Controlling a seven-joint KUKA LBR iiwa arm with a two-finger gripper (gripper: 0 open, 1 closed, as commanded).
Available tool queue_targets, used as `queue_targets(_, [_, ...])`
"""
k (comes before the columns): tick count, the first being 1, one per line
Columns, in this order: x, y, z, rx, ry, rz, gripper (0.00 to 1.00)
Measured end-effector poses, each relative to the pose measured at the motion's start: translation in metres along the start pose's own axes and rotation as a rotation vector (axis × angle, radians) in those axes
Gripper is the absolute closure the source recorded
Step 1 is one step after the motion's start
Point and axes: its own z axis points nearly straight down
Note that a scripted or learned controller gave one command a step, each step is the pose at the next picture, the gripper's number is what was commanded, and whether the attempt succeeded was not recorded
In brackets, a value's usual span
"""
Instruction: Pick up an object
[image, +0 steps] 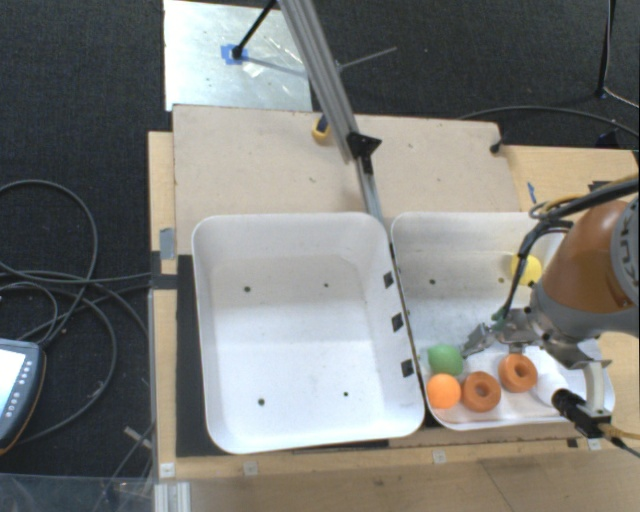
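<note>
On the bench, taken as the landmark for everything else, two shallow white bins sit side by side across its near half. Largest of them is the left bin, whose bare floor shows a few dark dots. Beside it, touching along a shared edge marked with small black tabs, is the right bin, partly hidden by the arm.

That arm, grey with an orange band, reaches in over the bench's right side and hangs above the right bin. Its gripper points leftward and down toward the bin's near half, just above a green ball. Whether the fingers are spread or closed I cannot tell, since they show as a small blurred metal tip; nothing is clearly seen between them.

A slim grey pole slants across the bench's far edge, ending at a black clamp near the line where the two bins meet.

Smaller things lie at the near end of the right bin, toward the bench's front edge. One orange ring rests close under the wrist, a second orange ring lies just left of it, and an orange ball sits beside that, directly in front of the green ball. Farther back in the same bin, a yellow object peeks out from behind the arm.
</note>
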Motion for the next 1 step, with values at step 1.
queue_targets(1, [-0.0010,0.0017,-0.0129,-0.006,-0.002,0.000,1.00])
